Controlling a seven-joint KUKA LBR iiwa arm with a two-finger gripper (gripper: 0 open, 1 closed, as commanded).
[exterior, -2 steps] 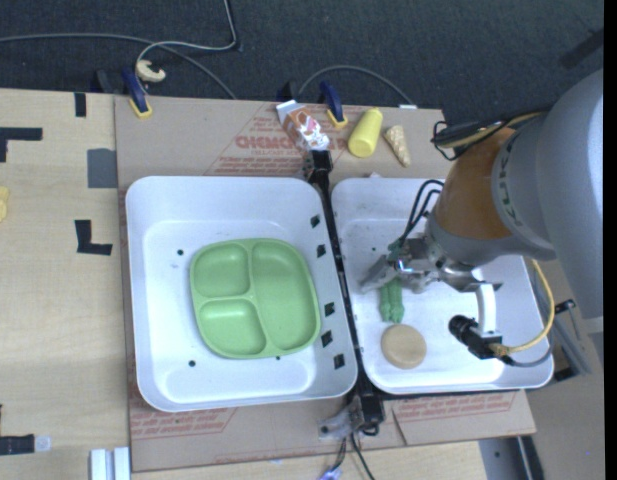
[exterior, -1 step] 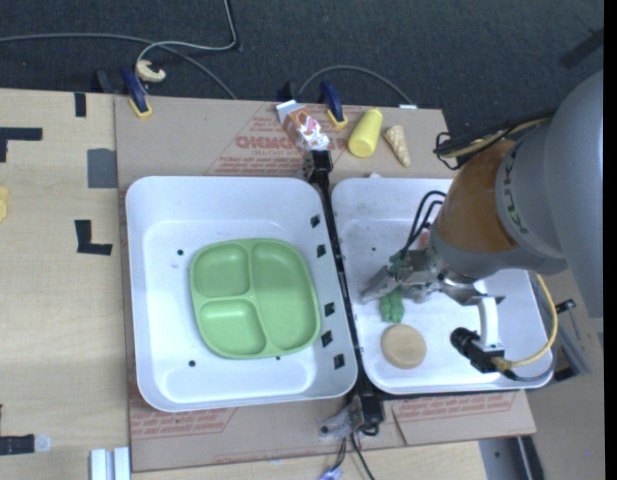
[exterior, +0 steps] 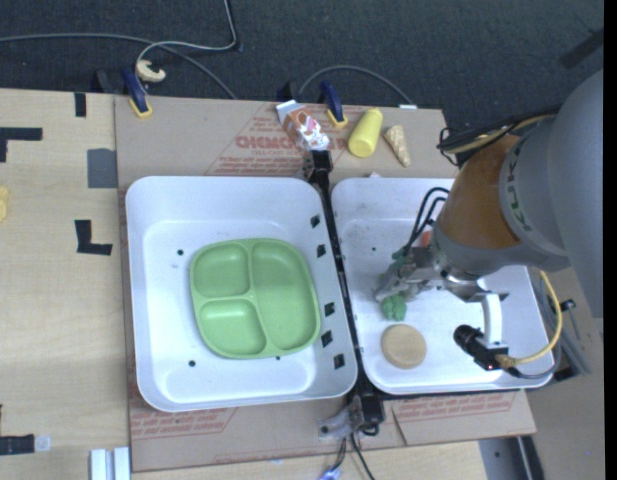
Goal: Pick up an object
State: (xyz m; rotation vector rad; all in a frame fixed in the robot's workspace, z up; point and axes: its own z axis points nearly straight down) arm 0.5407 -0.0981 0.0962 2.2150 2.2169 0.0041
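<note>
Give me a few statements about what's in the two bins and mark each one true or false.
1. The green divided plate lies in the left bin. True.
2. The tan round object lies in the left bin. False: it lies in the right bin.
3. The hand is over the right bin, beside a small green object. True.
4. The yellow object lies inside a bin. False: it lies on the cardboard behind the bins.
</note>
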